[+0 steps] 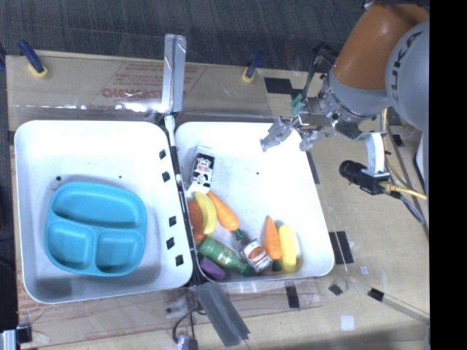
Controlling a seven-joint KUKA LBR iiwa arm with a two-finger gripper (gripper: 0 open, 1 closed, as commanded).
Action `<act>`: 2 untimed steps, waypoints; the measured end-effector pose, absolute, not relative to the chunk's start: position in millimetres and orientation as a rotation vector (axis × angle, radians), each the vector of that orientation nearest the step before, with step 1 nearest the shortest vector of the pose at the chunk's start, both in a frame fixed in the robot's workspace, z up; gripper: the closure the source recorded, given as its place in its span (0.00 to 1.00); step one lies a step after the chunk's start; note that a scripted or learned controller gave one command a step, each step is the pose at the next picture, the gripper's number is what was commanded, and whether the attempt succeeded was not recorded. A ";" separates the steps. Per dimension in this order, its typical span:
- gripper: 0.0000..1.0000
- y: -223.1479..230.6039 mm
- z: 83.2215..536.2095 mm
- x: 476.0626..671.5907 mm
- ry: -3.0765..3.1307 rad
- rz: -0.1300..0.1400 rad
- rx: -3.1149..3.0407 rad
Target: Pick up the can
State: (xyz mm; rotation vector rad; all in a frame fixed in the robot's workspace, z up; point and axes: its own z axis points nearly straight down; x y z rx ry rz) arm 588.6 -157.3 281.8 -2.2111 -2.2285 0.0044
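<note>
One can [255, 255] lies tilted near the lower edge of the right bin [292, 188], its red-and-white label up, wedged between a green bottle [222, 254] to its left and an orange carrot [271, 238] to its right. A yellow item [288, 247] lies just beyond that carrot; a purple item [211, 270] is partly hidden under the bottle. Further up the left wall sit another carrot [224, 209], a yellow banana [208, 213] and a small black-and-white carton [202, 170]. The bin's middle and upper right floor lie bare. The left bin [29, 152] holds a blue compartment tray [96, 227]. The gripper [284, 133] hangs over the right bin's upper edge, well apart from the can, fingers apart and holding nothing; the arm is cut off at the frame's right.
</note>
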 end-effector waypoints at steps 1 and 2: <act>0.00 -155.4 156.2 525.6 -2.077 0.006 -2.351; 0.00 -119.7 125.1 486.1 -2.183 0.004 -2.254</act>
